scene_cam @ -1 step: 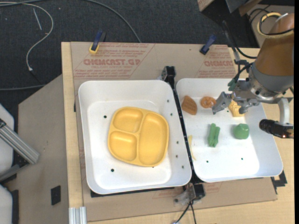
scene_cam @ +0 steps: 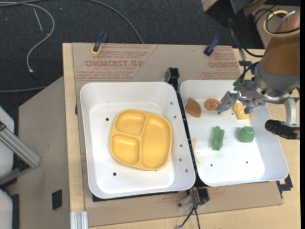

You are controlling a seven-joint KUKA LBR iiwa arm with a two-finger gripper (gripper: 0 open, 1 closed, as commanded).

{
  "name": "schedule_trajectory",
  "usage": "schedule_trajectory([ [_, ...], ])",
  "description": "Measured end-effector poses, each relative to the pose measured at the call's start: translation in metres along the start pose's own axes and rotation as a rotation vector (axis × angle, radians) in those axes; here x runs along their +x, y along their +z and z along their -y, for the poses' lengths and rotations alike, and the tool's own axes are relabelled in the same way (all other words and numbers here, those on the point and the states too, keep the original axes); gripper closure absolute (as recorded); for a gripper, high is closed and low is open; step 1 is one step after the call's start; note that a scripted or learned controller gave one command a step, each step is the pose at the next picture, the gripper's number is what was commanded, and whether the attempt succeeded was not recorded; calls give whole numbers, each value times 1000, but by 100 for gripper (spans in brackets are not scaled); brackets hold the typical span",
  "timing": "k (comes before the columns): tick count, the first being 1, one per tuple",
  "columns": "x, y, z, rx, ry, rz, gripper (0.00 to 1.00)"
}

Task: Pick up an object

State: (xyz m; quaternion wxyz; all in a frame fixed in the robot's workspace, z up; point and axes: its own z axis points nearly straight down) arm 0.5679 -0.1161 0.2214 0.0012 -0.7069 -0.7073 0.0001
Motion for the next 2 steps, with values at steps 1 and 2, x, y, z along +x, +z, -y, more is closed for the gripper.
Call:
schedule_trajectory([
  [1, 1, 49, 10, 6, 1, -1, 0],
  [2, 4, 91, 15, 1, 1, 0, 0],
])
